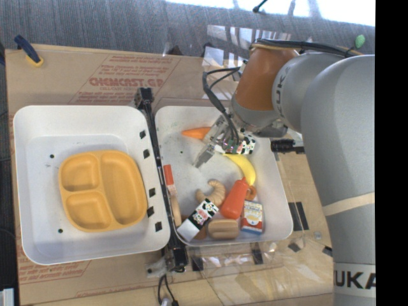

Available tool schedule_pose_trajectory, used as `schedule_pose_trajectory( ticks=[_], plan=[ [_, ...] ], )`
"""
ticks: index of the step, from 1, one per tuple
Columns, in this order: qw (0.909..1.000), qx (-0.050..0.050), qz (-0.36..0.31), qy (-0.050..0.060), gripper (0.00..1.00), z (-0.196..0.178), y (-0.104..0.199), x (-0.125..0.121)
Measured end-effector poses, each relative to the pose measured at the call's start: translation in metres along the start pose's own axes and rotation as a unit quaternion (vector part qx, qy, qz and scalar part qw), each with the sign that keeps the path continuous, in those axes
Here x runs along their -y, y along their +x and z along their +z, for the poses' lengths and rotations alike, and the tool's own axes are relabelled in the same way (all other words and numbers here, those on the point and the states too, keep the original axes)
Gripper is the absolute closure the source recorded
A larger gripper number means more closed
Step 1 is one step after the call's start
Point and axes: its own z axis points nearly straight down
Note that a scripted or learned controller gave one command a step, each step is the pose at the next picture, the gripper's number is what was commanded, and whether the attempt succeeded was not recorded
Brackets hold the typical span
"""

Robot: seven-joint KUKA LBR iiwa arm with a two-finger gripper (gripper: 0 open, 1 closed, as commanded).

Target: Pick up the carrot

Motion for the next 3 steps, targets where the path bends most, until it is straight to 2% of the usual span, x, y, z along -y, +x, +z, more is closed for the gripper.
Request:
schedule_pose_trajectory(
  ticks=[1, 2, 3],
  plan=[
    [0.9912, -0.011, 0.131, -0.014, 0.00, 0.000, -0.001, 0.003],
    [0.9734, -0.001, 0.229, -0.009, 0.00, -0.026, -0.018, 0.013],
    [0.9523, -0.019, 0.304, -0.007, 0.00, -0.001, -0.032, 0.026]
  ],
)
